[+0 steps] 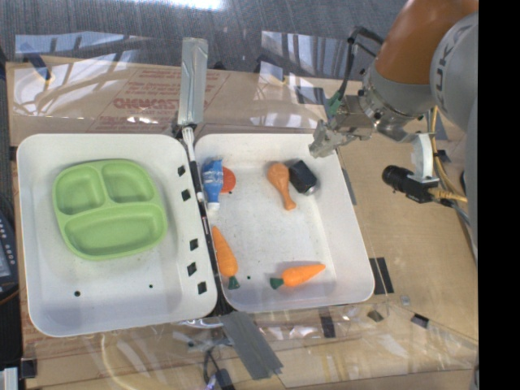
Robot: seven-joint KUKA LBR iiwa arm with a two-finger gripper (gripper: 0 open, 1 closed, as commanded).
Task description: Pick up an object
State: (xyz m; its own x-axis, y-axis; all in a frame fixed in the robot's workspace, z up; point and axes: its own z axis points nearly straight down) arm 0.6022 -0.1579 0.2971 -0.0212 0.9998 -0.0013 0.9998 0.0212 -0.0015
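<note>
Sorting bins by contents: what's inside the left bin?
The left bin holds a green divided plate, its three compartments bare. What lies beneath the plate is covered.

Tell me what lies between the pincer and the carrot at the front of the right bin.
From the pincer at the bin's back right corner, the path to the front carrot passes the black object and the drumstick-shaped toy, both lying beneath it. Approached from above, nothing visible blocks.

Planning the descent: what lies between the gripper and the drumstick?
In the camera view, the black object lies between the gripper and the drumstick, touching or nearly touching the drumstick.
</note>
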